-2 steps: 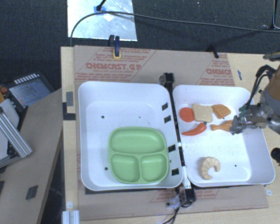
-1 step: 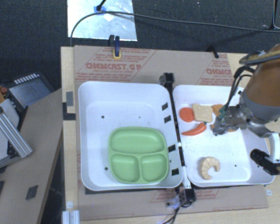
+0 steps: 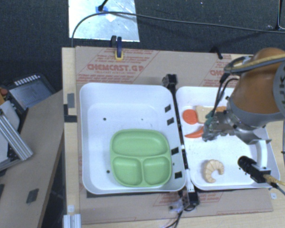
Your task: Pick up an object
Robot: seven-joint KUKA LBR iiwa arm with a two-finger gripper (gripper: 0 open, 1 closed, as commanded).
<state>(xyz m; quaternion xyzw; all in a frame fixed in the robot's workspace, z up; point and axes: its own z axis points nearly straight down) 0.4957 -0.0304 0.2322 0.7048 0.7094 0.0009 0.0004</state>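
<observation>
1. Two white bins are sitting side by side on the tabletop (image 3: 147,61): the left bin (image 3: 92,127) and the right bin (image 3: 228,175), touching along a dark middle divider.
2. My arm (image 3: 263,89) is reaching in from the right, its orange band hanging over the upper part of the right bin.
3. Lying in the lower half of the left bin is a green plate (image 3: 140,156) with three compartments, flat on the floor of the bin.
4. My claw (image 3: 210,127) is hanging low over the right bin's left half, just beside the orange pieces; I cannot tell how it is set, as the wrist is covering it.
5. Resting near the right bin's front wall is a pale croissant-shaped toy (image 3: 213,170), well apart from my claw.
6. Sitting near the divider is a round orange-red piece (image 3: 190,116), with a beige piece (image 3: 203,113) touching its right side.
7. Lying just below them is a thin orange-red sliver (image 3: 194,134), very close to my claw.
</observation>
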